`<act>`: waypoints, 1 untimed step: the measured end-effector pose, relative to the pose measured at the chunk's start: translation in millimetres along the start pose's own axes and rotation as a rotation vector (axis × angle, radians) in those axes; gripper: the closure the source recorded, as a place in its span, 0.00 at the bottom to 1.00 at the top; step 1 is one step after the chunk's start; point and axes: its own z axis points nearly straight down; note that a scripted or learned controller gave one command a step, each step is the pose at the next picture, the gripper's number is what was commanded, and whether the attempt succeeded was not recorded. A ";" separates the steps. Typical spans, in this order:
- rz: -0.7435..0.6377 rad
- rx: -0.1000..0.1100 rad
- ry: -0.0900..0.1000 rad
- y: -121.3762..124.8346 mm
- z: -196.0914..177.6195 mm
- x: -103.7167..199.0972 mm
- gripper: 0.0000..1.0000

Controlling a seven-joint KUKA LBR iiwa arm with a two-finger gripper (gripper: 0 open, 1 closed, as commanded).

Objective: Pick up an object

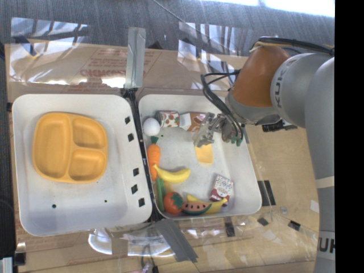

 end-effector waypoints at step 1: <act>0.184 -0.001 0.006 70.7 -5.4 -1.6 1.00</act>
